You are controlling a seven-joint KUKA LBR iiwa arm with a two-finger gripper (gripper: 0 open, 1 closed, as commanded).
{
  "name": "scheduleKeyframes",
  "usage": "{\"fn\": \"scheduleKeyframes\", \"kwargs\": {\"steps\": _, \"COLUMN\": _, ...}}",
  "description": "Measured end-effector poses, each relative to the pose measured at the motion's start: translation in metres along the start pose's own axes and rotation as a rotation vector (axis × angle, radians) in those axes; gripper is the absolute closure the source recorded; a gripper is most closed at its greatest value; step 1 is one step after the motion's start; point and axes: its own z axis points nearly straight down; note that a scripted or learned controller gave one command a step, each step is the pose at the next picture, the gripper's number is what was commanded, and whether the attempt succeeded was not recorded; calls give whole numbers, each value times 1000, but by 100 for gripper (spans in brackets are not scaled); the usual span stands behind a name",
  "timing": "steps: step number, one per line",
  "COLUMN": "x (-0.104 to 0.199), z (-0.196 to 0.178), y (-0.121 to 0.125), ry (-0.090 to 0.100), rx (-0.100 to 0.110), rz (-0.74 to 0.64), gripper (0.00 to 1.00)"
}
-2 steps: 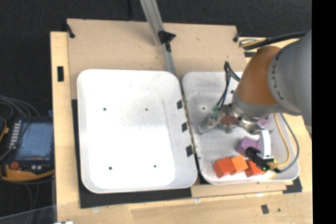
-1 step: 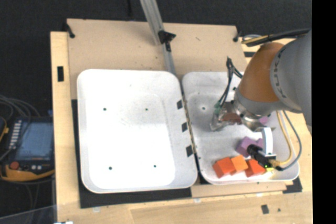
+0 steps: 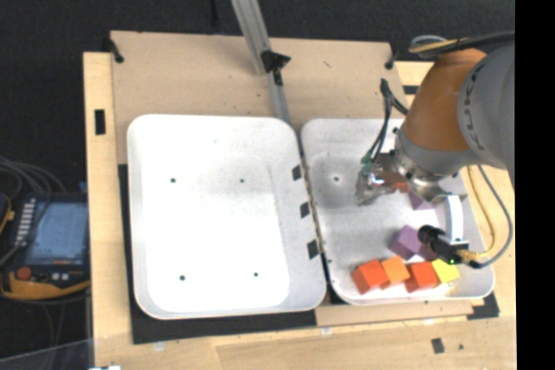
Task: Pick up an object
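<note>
My gripper (image 3: 375, 185) hangs low over the middle of the right bin (image 3: 340, 134), pointing toward the bin's left side. A row of blocks lies along the front wall: two orange blocks (image 3: 373, 275), a red-orange block (image 3: 422, 275) and a yellow block (image 3: 447, 272). Just behind them is a purple block (image 3: 405, 240). A second purple piece (image 3: 422, 201) peeks out from under the wrist. The gripper is well behind the row of blocks, and its tips are too small and dark to read.
The left bin (image 3: 143, 186) sits beside the right one, and black clips join the two. A slanted metal rail (image 3: 245, 4) crosses the bench's back. Cables (image 3: 486, 221) loop off the arm at the right. A handheld pendant (image 3: 48, 234) lies off the bench to the left.
</note>
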Motion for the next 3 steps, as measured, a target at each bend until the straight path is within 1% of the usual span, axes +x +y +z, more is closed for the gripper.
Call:
{"fn": "scheduleKeyframes", "kwargs": {"steps": 1, "x": 1, "z": -63, "y": 7, "ry": -1, "rx": -6, "rz": -1, "gripper": 100}}
{"fn": "scheduleKeyframes", "kwargs": {"steps": 2, "x": 1, "z": -77, "y": 8, "ry": 1, "rx": 0, "rz": -4, "gripper": 100}}
{"fn": "scheduleKeyframes", "kwargs": {"steps": 3, "x": 49, "z": -88, "y": 8, "ry": 1, "rx": -2, "rz": -3, "gripper": 100}}
